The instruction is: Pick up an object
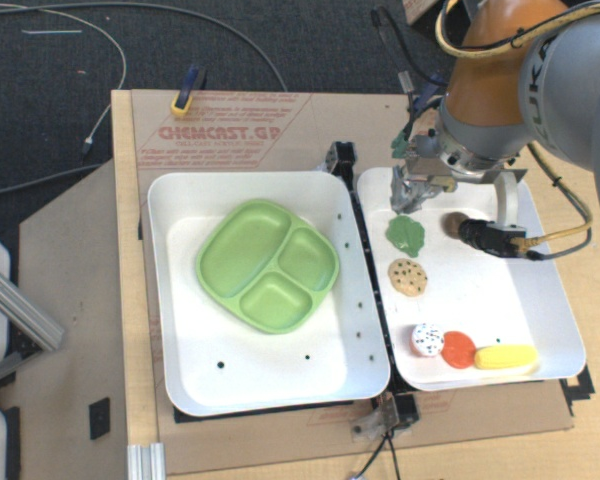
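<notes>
Objects for picking are all lying loose in the right bin (560,313), so nothing is lifted yet, as far as I can judge. Nearest the camera, a yellow piece (507,357), an orange piece (458,349) and a white die (427,340) are sitting in a row. Farther up, a cookie (408,277) is resting just below a green leafy piece (406,233). The gripper (408,196) is hanging directly above that green piece, possibly touching it; whether it is spread or closed I cannot tell. In the left bin (180,358), a green divided plate (268,265) is lying untouched. Grasping and lifting are remaining.
</notes>
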Robot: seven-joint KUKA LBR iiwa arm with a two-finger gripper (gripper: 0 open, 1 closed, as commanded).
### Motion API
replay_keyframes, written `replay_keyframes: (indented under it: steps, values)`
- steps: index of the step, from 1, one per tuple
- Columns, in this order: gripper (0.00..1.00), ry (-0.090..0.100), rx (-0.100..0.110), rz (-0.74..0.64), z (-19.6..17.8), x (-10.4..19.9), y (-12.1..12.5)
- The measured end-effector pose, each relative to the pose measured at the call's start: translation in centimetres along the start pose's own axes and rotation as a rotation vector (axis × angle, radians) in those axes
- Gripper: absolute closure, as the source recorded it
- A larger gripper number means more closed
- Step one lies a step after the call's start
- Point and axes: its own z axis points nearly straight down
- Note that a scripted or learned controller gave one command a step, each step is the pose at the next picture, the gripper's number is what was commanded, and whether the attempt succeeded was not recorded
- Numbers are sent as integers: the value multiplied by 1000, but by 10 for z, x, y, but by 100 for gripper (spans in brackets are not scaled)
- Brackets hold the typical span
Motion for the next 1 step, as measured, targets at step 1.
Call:
replay_keyframes:
  steps: [1]
  values:
    - [100, -1, 0, 1, 7, 59, 2]
